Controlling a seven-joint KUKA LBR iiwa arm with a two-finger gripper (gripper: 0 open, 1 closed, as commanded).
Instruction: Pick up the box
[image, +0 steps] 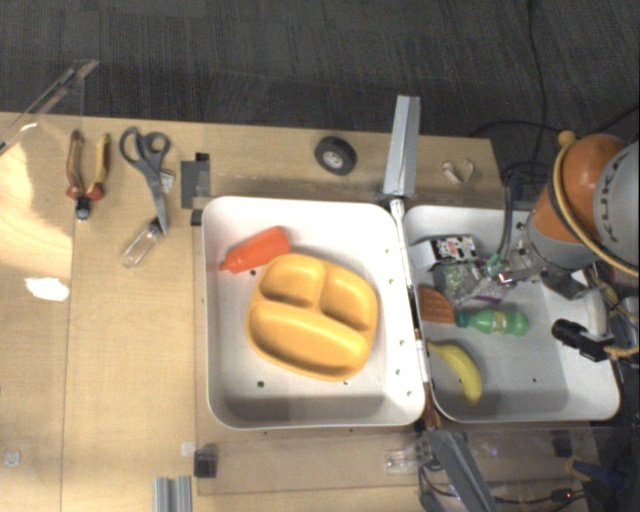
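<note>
A rounded orange band (578, 178) was seen on the arm (600, 205), glossy and dome-like, with a pale grey housing curving beside it. A yellowish cable was looped across the orange surface, and dark cables were draped around the grey body. Below the band, a duller grey wrist section was visible. The tool (503, 268) was made out as a small cluster of metallic and dark parts; finer detail could not be resolved.

Glossy yellow plastic tray (312, 318) in smooth white bin (225, 330); wooden bench (110, 350).
</note>
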